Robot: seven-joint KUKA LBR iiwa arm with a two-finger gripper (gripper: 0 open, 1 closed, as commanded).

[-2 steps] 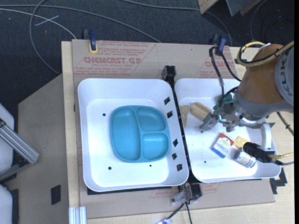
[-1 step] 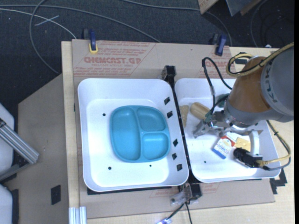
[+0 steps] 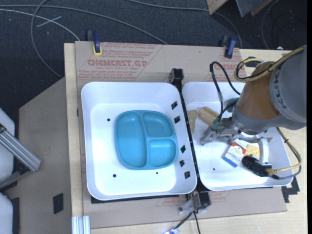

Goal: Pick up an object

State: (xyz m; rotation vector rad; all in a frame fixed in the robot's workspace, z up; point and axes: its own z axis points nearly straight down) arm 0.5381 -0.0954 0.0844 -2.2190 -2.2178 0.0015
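My gripper point(image 3: 208, 133) hangs low over the left part of the right bin point(image 3: 214, 174), its metal fingers pointing left and standing open with nothing between them. Just beyond its tips lies a tan wooden cylinder point(image 3: 206, 114), with a second tan piece point(image 3: 192, 118) against the bin's left wall. A small blue, white and red packet point(image 3: 234, 155) lies on the bin floor right under the wrist, partly hidden by it. In the left bin point(image 3: 97, 174) a light blue divided plate point(image 3: 146, 139) lies flat in the middle.
A black divider with clips point(image 3: 181, 130) runs between the two bins. The arm's orange band and grey body point(image 3: 273, 101) cover the right bin's far right side. Cables trail over the bin's back edge.
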